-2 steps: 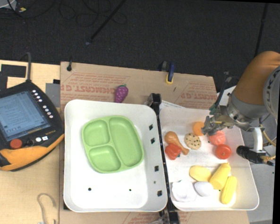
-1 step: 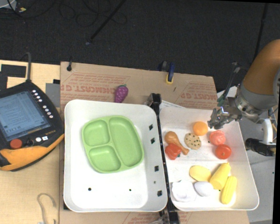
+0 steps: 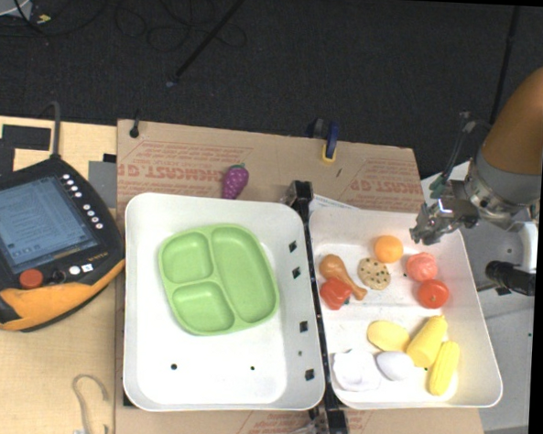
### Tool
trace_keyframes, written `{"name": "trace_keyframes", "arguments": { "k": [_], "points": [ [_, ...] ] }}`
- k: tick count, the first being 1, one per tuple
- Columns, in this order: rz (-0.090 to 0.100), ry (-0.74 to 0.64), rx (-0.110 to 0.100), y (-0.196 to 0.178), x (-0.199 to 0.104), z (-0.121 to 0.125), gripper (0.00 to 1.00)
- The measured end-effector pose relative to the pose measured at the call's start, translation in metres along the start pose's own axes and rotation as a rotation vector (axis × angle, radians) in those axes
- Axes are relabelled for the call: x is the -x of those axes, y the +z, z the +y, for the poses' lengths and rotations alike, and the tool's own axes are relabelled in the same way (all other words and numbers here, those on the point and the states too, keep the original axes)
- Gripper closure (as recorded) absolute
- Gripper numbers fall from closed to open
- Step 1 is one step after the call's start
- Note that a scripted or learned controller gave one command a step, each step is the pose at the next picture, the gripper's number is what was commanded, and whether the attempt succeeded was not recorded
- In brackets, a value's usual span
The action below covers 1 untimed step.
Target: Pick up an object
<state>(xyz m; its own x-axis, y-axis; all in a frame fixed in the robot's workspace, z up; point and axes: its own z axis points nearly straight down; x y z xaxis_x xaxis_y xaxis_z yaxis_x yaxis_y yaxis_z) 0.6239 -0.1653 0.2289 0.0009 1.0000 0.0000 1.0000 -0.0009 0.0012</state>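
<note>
The right bin [image 3: 483, 362] holds several toy foods: an orange ball [image 3: 388, 249], a cookie [image 3: 374, 274], a chicken drumstick [image 3: 339, 271] beside a red pepper piece [image 3: 334, 294], a pink peach [image 3: 422, 267], a red tomato [image 3: 433, 293], a yellow lemon [image 3: 388, 335], yellow corn [image 3: 443, 367] and a banana piece [image 3: 426, 341], plus white egg-like pieces [image 3: 394, 365]. My gripper [image 3: 430, 225] hangs over the bin's upper right corner, just above the peach, with nothing visibly held.
The left bin [image 3: 145, 341] holds a green three-compartment plate [image 3: 218, 279]. A purple grape bunch [image 3: 235, 181] lies on the cardboard behind the bins. A teach pendant [image 3: 41, 234] sits far left. A metal hook [image 3: 90, 402] lies at the front left.
</note>
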Motion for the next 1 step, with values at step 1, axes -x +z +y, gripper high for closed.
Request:
{"name": "trace_keyframes", "arguments": {
  "k": [1],
  "points": [
    [0.003,-0.003,-0.007,0.0113,-0.0427,-0.0335,1.0]
  ]
}}
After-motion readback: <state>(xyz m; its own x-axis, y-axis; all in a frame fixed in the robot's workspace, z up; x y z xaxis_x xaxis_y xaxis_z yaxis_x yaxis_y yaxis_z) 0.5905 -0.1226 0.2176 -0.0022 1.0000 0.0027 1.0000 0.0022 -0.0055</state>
